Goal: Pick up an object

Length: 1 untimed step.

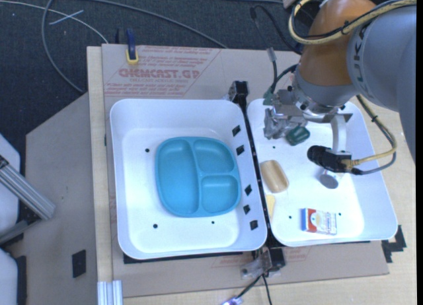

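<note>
jaws: gripper [280,125] low in right bin [370,221], opening state cannot tell
target: likely dark green object [297,135], touching gripper

Red print "CHEMCAST GP" marks the brown board [162,71].

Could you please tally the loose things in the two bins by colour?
Blue: 1, the divided plate in the left bin
Tan: 1, the oblong block in the right bin
Dark green: 1, the small object beside the gripper
Red and white: 1, the small packet
Total: 4
</note>
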Each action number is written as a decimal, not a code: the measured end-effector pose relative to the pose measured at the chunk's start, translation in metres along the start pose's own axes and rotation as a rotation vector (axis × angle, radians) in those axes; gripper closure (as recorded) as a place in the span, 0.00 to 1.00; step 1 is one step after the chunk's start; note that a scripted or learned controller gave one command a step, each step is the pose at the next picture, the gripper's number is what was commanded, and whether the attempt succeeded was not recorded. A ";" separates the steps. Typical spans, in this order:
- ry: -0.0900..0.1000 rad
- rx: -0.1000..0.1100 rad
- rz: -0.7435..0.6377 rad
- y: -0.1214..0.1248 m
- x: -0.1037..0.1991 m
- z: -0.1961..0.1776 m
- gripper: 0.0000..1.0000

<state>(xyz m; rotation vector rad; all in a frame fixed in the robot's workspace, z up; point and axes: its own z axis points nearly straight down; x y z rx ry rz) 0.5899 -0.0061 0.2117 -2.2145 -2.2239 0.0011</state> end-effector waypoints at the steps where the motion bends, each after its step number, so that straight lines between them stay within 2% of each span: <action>1: 0.000 -0.004 -0.001 0.000 0.054 -0.016 1.00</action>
